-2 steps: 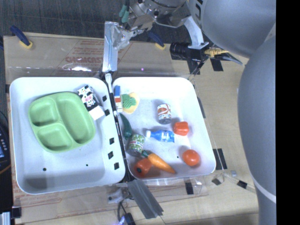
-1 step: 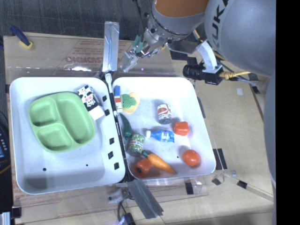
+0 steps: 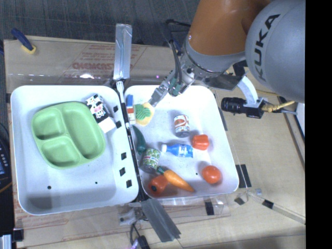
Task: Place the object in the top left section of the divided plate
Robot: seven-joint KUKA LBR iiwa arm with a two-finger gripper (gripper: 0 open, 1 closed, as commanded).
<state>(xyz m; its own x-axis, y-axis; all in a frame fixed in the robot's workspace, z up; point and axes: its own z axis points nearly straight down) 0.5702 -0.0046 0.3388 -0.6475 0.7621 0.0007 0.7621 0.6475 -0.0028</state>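
The green divided plate point(image 3: 36, 139) lies in the left bin point(image 3: 67, 196), with nothing in any of its sections. My gripper point(image 3: 165, 91) hangs over the far edge of the right bin point(image 3: 222, 139), just up and right of a yellow-green corn-like toy point(image 3: 144, 114). Nothing shows in its grasp. A cow-patterned carton point(image 3: 98, 110) leans by the plate's far right rim.
The right bin holds a blue-white tube point(image 3: 129, 108), a small can point(image 3: 181, 124), an orange-red block point(image 3: 200, 142), a blue bottle point(image 3: 178, 150), a tomato point(image 3: 211, 174), a carrot point(image 3: 176, 179), a red piece point(image 3: 157, 184) and a green can point(image 3: 150, 158).
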